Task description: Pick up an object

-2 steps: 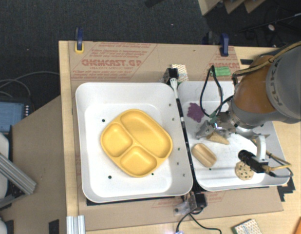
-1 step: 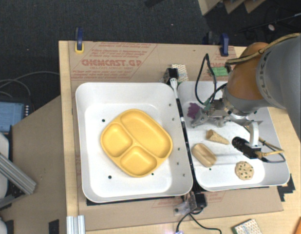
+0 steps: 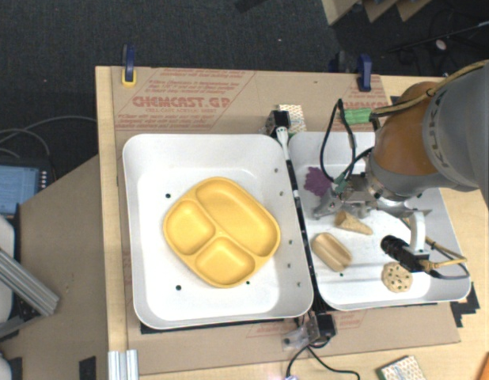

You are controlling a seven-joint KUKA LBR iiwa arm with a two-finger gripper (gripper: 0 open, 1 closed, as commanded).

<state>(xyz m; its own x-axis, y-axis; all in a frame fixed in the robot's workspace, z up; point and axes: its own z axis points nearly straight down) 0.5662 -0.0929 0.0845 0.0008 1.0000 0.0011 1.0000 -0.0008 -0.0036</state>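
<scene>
Whether the jaws of the gripper (image 3: 345, 202) stand wide or narrow I cannot tell. It sits low in the right white bin (image 3: 446, 212). Just below it lies a pale tan wedge-shaped piece (image 3: 356, 225), the likeliest thing to take. It looks light and stiff, like toy food. Its sloped faces may slip, so the flatter sides would suit a grip best. Near the gripper, toward the divider, is one small purple lump (image 3: 316, 182), probably irregular to hold. Further out lie one tan rounded loaf-shaped block (image 3: 331, 252) and one round brown biscuit with dark holes (image 3: 396, 277), thin and likely hard to pinch where it lies flat. That makes four loose things there. The left white bin (image 3: 142, 212) bears one yellow three-compartment plastic plate (image 3: 221, 230).
</scene>
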